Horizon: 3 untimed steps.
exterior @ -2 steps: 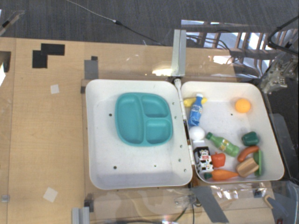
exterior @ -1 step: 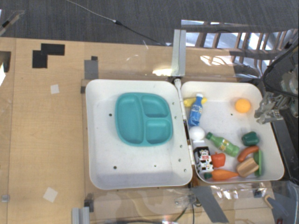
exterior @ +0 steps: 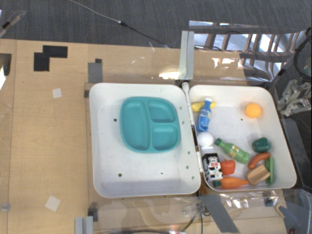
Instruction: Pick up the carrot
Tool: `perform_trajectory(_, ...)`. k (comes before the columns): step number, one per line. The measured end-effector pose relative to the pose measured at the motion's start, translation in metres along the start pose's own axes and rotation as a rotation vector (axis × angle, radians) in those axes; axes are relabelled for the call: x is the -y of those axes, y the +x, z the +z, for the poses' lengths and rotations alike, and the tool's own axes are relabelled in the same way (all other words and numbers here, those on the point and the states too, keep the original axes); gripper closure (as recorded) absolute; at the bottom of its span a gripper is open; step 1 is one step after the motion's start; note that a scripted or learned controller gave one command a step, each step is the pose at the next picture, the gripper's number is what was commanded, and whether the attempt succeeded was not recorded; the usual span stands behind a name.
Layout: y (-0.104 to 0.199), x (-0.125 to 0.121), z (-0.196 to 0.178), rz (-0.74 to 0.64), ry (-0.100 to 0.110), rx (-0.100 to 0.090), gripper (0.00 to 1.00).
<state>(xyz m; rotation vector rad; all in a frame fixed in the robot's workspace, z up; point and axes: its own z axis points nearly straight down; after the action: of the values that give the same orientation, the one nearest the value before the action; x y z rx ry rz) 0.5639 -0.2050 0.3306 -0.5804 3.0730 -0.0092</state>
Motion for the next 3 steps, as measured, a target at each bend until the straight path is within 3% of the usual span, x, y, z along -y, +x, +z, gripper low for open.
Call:
perform_trajectory(1, -0.024, 0.009, -0.096, -0.342, 0.001, 0.002, 1.0)
perform_trajectory(2, -0.084, 0.032, -0.052, -0.718, -0.007, 0.0, 1.0)
perform_trajectory(3, -0.101, 0.039, -0.121, -0.949, -0.002, 0.003, 1.0)
